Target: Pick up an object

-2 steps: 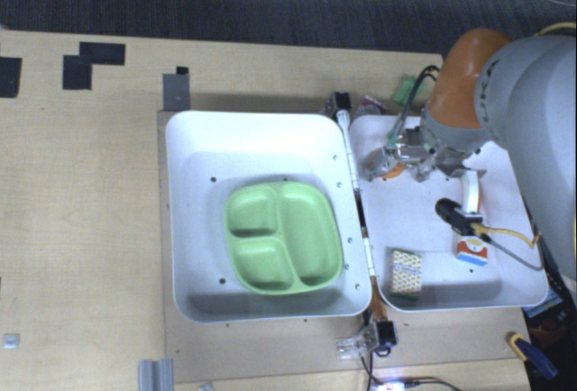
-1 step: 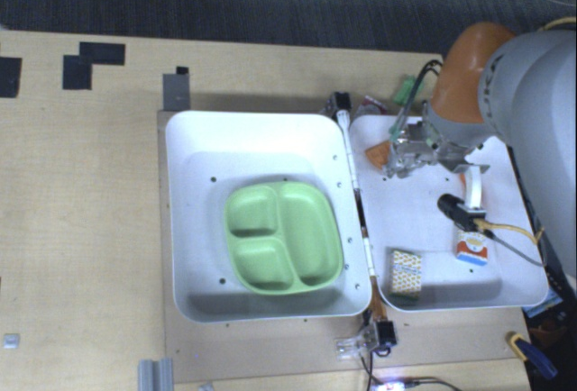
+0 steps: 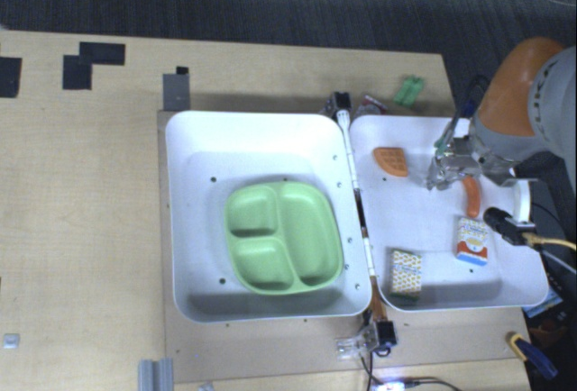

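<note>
Over on the left, the left white bin [image 3: 194, 200] carries a light green divided plate [image 3: 283, 234], three compartments, lying flat near the middle. Moving across the seam where the two bins meet, we come to the right white bin [image 3: 406, 227]. Near its front wall lies a small speckled block [image 3: 407, 271]. Up by the far side rests an orange, rounded piece [image 3: 391, 160]. Just right of it hangs the gripper [image 3: 442, 175], low over the bin floor; whether its jaws are apart or together, I cannot tell. An orange sausage-shaped object [image 3: 471, 195] lies just beside it, and below that a small printed carton [image 3: 471, 240]. The grey arm [image 3: 532, 110] enters from the right.
</note>
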`<state>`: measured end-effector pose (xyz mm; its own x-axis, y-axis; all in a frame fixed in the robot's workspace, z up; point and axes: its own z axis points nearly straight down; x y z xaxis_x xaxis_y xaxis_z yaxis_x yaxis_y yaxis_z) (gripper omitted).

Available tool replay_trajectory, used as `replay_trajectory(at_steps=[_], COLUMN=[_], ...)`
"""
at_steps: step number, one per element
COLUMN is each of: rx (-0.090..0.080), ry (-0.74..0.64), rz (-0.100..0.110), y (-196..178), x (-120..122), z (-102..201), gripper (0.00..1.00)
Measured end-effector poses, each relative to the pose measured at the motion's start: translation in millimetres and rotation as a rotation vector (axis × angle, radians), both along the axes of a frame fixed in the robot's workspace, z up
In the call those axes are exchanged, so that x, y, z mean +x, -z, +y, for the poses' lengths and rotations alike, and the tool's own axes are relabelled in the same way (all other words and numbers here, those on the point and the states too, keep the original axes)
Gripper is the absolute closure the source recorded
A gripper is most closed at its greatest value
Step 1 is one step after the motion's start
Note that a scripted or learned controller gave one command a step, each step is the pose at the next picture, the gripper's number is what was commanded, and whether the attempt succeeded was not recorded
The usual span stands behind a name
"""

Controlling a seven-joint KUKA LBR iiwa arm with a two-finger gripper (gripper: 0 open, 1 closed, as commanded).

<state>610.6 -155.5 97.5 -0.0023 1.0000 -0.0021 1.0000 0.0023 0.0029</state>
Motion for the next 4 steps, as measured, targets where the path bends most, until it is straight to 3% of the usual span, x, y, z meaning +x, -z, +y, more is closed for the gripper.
replay_trajectory(at_steps=[1, 2, 3, 4], rx=[0.002, 0.003, 0.002, 0.000], ry=[-0.001, -0.003, -0.005, 0.001], rz=[0.000, -0.002, -0.009, 0.000], y=[0.1, 11.8, -0.9, 11.9], x=[0.4, 11.8, 14.0, 36.7], z=[1.4, 53.7, 53.9, -52.2], gripper=[0.00, 0.00, 1.00, 1.00])
